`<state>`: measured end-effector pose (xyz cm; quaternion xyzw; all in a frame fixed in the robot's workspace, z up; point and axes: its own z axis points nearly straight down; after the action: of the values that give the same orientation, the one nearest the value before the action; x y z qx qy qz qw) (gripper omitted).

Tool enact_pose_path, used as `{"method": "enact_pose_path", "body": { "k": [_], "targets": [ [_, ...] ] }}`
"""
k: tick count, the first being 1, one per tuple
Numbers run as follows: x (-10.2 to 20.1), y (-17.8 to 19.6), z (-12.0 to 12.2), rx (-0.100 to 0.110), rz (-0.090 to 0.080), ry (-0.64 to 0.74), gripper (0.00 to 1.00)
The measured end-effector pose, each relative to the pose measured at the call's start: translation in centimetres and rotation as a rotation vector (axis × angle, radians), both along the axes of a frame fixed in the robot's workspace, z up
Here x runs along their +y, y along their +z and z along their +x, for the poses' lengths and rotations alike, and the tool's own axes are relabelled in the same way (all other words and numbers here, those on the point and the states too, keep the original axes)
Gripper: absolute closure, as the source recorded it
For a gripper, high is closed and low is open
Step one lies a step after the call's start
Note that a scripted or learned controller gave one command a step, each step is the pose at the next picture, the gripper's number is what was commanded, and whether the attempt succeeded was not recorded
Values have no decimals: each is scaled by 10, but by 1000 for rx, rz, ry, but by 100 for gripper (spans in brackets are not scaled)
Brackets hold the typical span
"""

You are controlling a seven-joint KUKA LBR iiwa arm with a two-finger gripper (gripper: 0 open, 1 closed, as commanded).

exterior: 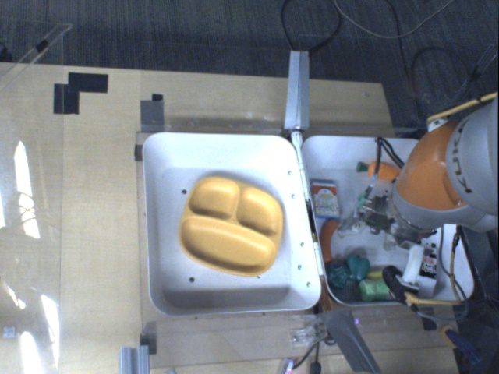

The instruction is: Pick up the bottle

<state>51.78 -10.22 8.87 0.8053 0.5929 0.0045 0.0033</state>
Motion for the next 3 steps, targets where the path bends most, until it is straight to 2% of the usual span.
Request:
{"method": "enact_pose_path", "body": {
  "k": [1,2,3],
  "targets": [
    [18,0,-27,-4,-1,-22,0],
    [19,12,-24,-10,0,-18,100],
    [19,12,-24,-10,0,-18,0]
  ]
}}
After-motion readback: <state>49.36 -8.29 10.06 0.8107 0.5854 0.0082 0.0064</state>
